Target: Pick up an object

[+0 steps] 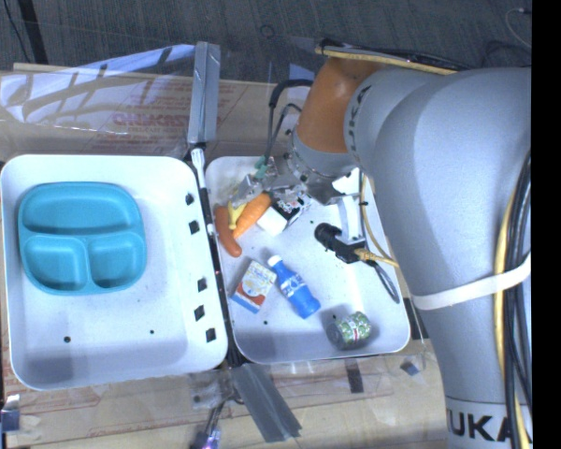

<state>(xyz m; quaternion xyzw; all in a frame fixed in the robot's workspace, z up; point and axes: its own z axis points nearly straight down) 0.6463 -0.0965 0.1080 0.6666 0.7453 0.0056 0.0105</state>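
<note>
Gripper (279, 187): we see it low over the far end of the right bin (280, 340).
Grip: released or clenched, we can't tell.
Carrot (251, 213): tilted, just beside the tool.
Blue bottle (294, 288): mid-bin, small carton (254, 283) just beside it.
Left bin (103, 335): holds a blue divided tray (81, 237).

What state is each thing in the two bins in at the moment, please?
blue tray: flat, right way up, in the left bin.
blue bottle: on its side, white cap on.
can: on its side.
carton: lying flat.
carrot: lying by the gripper.
gripper: down in the right bin; grip unclear.
</note>
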